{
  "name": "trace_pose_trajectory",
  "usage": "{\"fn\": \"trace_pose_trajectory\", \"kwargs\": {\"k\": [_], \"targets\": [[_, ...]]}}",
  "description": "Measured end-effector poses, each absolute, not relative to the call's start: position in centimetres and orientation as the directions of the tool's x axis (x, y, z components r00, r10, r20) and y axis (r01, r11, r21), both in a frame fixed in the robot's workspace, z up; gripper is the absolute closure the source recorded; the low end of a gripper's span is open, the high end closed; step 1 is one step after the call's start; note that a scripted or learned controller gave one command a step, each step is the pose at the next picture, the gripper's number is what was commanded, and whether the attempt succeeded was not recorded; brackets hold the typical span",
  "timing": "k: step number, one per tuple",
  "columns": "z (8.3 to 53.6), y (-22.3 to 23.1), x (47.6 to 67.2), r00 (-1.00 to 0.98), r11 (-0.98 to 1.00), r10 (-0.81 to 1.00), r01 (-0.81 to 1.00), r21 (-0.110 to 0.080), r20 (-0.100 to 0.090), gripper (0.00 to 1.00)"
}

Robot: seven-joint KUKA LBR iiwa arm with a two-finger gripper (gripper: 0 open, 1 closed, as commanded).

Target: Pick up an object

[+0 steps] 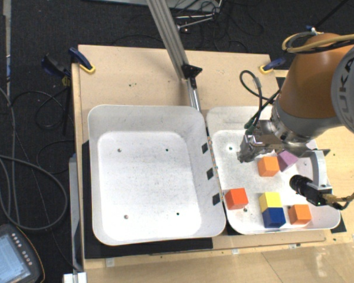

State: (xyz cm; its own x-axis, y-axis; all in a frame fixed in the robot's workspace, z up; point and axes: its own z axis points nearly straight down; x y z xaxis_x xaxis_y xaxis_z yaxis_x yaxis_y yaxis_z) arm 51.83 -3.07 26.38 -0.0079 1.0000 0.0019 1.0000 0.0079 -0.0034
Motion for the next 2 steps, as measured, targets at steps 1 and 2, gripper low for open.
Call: {"fn": "trace_pose_trajectory", "kwargs": {"k": [1, 2], "targets": [[25.5, 2.0, 51.5, -0.008, 0.008, 1.000, 1.000, -0.002, 0.002, 1.00], [25.3, 6.9, 51.9, -0.007, 0.007, 1.000, 1.000, -0.001, 0.001, 1.00]]}}
